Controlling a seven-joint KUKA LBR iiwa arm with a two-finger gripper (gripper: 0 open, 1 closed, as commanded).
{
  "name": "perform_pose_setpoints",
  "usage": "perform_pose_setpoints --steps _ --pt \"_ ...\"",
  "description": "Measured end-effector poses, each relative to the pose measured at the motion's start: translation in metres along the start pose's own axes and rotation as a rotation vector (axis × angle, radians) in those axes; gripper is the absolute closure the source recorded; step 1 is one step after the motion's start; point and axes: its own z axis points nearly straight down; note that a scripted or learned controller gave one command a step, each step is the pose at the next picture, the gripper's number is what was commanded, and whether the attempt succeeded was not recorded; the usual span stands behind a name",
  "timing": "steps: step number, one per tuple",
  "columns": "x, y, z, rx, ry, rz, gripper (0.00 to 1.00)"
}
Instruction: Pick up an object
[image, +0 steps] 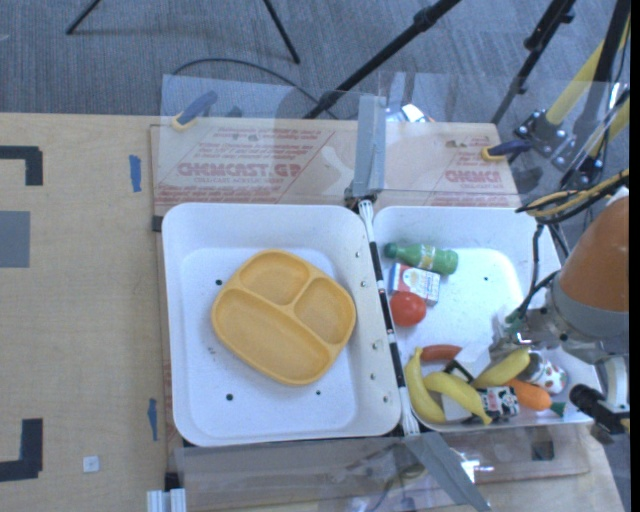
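Grey carpet and black stand legs fill the background beyond a pale wooden bench (80, 330), which carries two shallow white bins side by side. At 9 o'clock sits the left bin (190, 240), holding a yellow divided plate (283, 315) laid flat near its middle. At 3 o'clock sits the right bin (500, 235), which holds all the small objects.

Toward 12 o'clock in that bin lies a green bottle (425, 257) on its side, with a small red and white carton (417, 283) just below it and a red tomato (407, 308) touching the carton's lower edge. At the bin's 6 o'clock corner a bunch of yellow bananas (435, 390) curves along the near wall, an orange-red pepper (440, 353) resting just above it. Another banana (503, 369) lies tilted at about 4 o'clock of the bunch, with an orange carrot (532, 396) and a small dark figure beside it.

Reaching in from 3 o'clock, the grey arm with its orange band (600, 262) hangs over the bin's right side. Its gripper (520, 335) sits low, just above the tilted banana and near its upper end; whether it is apart or together I cannot tell, and nothing is visibly held.
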Motion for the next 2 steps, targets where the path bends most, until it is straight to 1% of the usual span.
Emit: perform_pose_setpoints --steps 1,2 --pt "0.0001 -0.0005 0.0011 0.001 0.000 0.000 0.00" --pt "-0.0009 0.0008 -0.0078 0.000 -0.001 0.002 1.00"
